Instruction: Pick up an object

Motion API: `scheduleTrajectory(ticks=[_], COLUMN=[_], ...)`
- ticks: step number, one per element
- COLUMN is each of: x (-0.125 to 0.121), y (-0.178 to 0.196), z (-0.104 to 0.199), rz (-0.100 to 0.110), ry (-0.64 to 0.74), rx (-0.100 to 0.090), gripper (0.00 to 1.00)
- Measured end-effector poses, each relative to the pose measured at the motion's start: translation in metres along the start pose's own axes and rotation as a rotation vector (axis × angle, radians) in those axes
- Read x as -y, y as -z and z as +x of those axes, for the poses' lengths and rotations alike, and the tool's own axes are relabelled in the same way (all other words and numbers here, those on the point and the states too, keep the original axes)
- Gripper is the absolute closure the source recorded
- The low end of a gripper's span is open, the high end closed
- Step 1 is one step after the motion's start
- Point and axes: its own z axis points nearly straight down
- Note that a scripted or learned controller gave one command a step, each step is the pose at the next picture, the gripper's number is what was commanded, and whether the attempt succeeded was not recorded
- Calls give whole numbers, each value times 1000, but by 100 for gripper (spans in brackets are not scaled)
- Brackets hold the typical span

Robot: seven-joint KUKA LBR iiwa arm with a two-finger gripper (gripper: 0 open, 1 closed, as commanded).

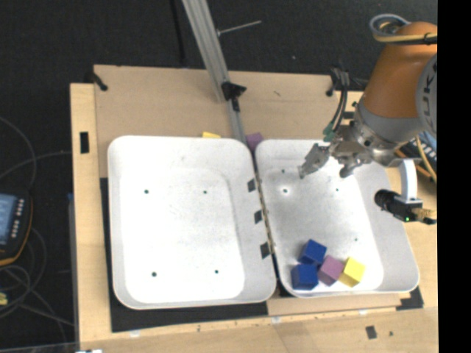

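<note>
- On the table (162,101) two bins stand side by side.
- Four blocks (327,265) lie close together in the right bin (383,226), at its near edge.
- My pincer (327,165) hangs over its far part.

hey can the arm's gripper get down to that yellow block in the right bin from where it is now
Probably yes. The gripper hangs open over the far part of the right bin, with bare bin floor between it and the yellow block. The purple block touches the yellow one's left side, which could crowd a finger.
</note>
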Motion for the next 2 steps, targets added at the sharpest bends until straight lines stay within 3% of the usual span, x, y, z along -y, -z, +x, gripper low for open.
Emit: scheduleTrajectory(ticks=[1,2], x=[71,61], y=[-152,-152], z=[8,-44], rz=[2,-3], ry=[0,-1], rx=[1,3], gripper=[0,0])
